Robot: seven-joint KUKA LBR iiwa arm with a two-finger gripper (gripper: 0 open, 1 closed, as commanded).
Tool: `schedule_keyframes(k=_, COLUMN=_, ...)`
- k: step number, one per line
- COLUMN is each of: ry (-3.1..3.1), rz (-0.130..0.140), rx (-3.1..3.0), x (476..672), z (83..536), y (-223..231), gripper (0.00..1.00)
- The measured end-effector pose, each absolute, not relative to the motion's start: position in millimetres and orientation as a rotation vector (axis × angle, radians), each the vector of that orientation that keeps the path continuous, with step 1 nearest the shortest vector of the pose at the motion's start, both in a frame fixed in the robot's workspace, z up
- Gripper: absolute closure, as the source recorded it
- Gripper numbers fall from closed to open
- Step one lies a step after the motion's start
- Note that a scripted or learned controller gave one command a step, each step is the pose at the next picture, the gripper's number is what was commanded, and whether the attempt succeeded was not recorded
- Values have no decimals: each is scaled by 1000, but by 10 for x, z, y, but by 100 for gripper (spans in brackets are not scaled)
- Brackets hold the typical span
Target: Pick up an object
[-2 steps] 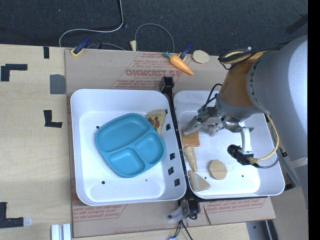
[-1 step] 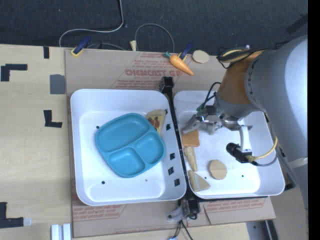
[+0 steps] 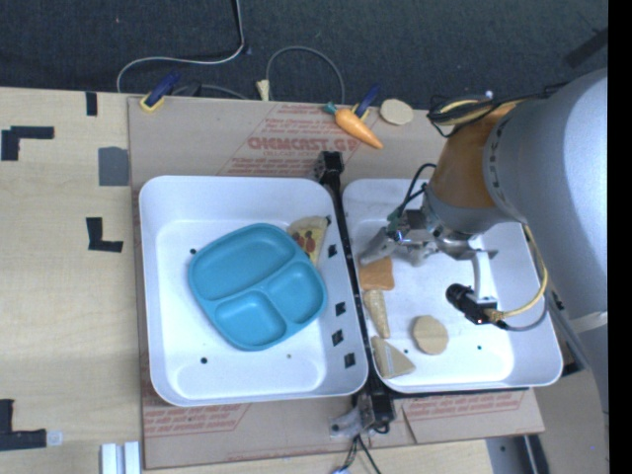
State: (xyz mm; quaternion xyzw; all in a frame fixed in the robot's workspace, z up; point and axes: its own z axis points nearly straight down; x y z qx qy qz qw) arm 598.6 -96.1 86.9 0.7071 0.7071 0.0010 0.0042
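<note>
My gripper (image 3: 387, 246) hangs low in the right bin (image 3: 533, 363), and I cannot tell how wide it stands. Touching or just under it lies a flat tan square cracker (image 3: 376, 275). Below that rests a pale wedge (image 3: 376, 313), then another wedge (image 3: 393, 360) and a round cookie (image 3: 431, 335).

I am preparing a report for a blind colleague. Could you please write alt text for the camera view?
A grey arm reaches from the right into the right bin, its gripper low beside a tan block. That bin also holds a round biscuit and pale wedges. The left bin holds a blue tray; a toy carrot lies behind the bins.
</note>
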Motion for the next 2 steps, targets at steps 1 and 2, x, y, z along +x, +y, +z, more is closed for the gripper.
schedule_keyframes(k=1, ry=2221, rz=0, rx=2220, x=6211, z=862, y=-949, gripper=0)
schedule_keyframes(k=2, ry=2218, rz=4, rx=2215, x=5987, z=870, y=-938, gripper=0)
